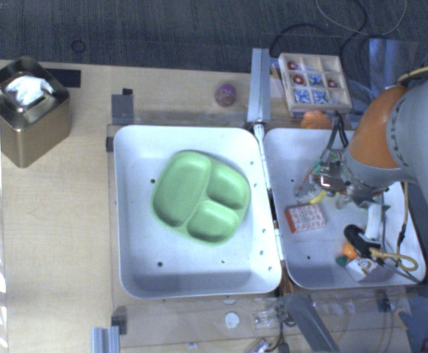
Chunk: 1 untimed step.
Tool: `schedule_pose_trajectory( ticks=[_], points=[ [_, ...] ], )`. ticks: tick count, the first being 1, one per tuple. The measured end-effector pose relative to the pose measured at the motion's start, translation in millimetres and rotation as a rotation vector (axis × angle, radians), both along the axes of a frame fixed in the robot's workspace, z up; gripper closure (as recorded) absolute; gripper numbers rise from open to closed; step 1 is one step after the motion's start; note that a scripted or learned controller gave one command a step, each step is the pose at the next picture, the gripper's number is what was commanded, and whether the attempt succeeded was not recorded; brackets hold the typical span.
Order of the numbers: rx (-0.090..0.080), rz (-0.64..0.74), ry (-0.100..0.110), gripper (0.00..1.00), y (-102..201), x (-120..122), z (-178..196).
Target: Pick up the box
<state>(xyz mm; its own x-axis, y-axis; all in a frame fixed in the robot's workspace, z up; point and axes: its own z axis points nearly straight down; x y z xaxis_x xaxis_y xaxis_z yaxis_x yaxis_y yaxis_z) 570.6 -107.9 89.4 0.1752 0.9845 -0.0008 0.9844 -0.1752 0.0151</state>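
the box lies flat in the right bin, near its left wall and about midway between front and back. your gripper hangs just beyond it, toward the bin's back, and whether it's open or closed you can't tell from here. bring it over the box's middle, square to its short sides. mind the clutter by the front right corner.

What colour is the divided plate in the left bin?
Light green plate, seen in the camera view.
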Motion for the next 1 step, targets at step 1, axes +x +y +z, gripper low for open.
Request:
schedule_pose_trajectory(
  ticks=[1],
  points=[
    [-0.003, 0.234, -0.003, 0.0, 11.7, -46.9, 1.0]
  ],
)
